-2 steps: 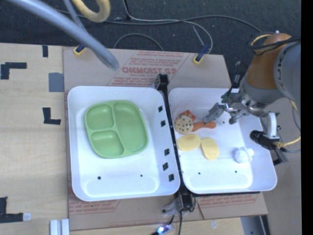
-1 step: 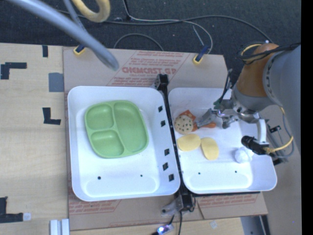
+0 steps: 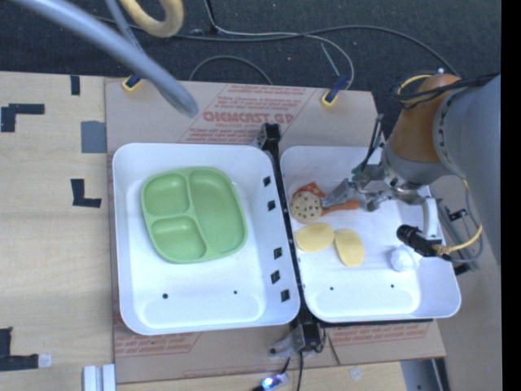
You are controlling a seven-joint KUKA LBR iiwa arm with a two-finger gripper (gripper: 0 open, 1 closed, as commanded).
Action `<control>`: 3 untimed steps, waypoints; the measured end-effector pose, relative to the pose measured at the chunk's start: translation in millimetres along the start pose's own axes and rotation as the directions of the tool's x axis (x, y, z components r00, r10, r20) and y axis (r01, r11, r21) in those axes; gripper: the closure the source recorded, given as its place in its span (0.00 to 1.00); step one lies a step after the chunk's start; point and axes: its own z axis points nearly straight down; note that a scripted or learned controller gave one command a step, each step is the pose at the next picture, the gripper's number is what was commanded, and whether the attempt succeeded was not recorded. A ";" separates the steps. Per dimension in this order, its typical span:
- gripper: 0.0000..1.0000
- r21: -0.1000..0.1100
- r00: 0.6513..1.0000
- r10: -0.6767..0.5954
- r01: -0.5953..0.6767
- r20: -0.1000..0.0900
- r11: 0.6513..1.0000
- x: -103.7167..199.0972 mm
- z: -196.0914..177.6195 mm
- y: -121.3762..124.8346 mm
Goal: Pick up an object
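On the far left the wooden worktop [image 3: 49, 243] shows a few dark tape marks. A sheet of brown cardboard [image 3: 244, 112] with red print lies on it under both bins. A grey tube [image 3: 106, 35] slants across the upper left corner, with a yellow loop [image 3: 155, 2] near the top edge.

The left bin [image 3: 195, 304] is a shallow white tray. In its upper half lies a green divided plate [image 3: 194, 214], flat, with three compartments. A black strip with clips [image 3: 281, 243] runs between the two bins, which sit side by side and touch along that line.

The right bin [image 3: 366, 300] holds the small things. Near its left wall lies a round tan perforated piece [image 3: 306, 207] joined to an orange handle [image 3: 342, 205] that points right. Just below it lie two pale yellow oval pieces, the left oval [image 3: 314, 237] and the right oval [image 3: 350, 248], close beside each other. Farther right, near the bin's right side, sits a small white lump [image 3: 400, 259].

The gripper [image 3: 358, 192] is low over the upper part of the right bin, at the right end of the orange handle. Whether its tips are apart or together, and whether they touch the handle, cannot be told from this angle. The arm [image 3: 464, 137], grey with an orange band [image 3: 415, 133], comes in from the right.
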 end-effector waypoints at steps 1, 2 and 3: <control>1.00 0.001 1.000 -0.002 0.002 0.000 1.000 0.9 -10.4 0.2; 1.00 0.012 1.000 -0.001 0.001 0.001 1.000 10.4 -57.7 4.0; 1.00 0.011 1.000 -0.001 0.001 0.001 1.000 10.9 -110.8 5.8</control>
